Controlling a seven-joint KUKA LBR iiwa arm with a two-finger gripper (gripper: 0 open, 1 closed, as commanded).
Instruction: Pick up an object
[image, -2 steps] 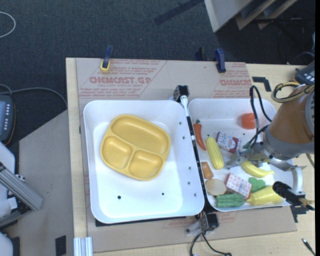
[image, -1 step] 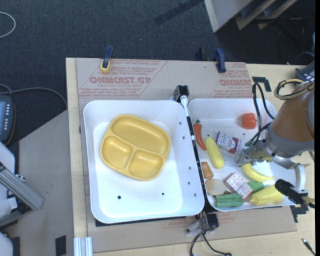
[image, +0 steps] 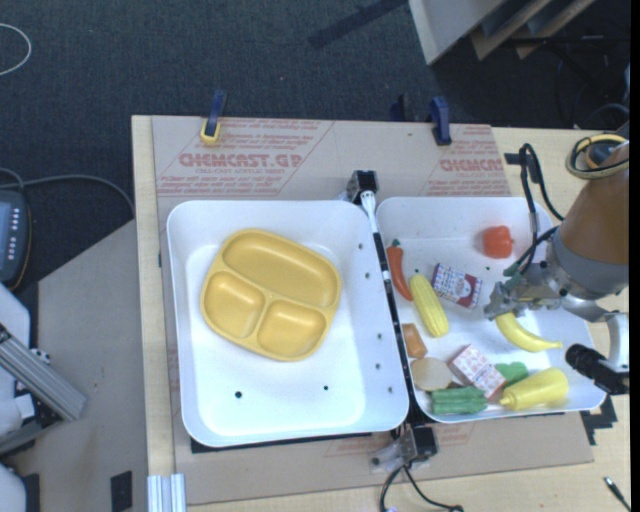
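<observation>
Over the right bin (image: 470, 215) I have the arm (image: 598, 240) reaching in from the right, and the gripper (image: 520, 297) sits low among the toy food, right at the upper end of the banana (image: 528, 333). I judge this to be the approach-and-close step of the pick: the tool is down at object height but nothing looks lifted. Whether the fingers are spread or closed I cannot tell; they read as a dark metal cluster against the white bin floor, and I see nothing plainly between them.

The likeliest target, as I read it, is the banana. It is a small yellow curved piece lying flat on the bin floor, its upper tip touching or just under the gripper, its tail pointing toward the bin's right wall. It looks smooth and rounded, so a grip near the tip could slip off.

Next I would want the fingers centred across the banana's thicker middle, then a straight lift. Neighbours are close: the red-and-white carton (image: 455, 284) just to the left, the corn cob (image: 430, 305) beyond it, the yellow pepper (image: 535, 390) below.
</observation>
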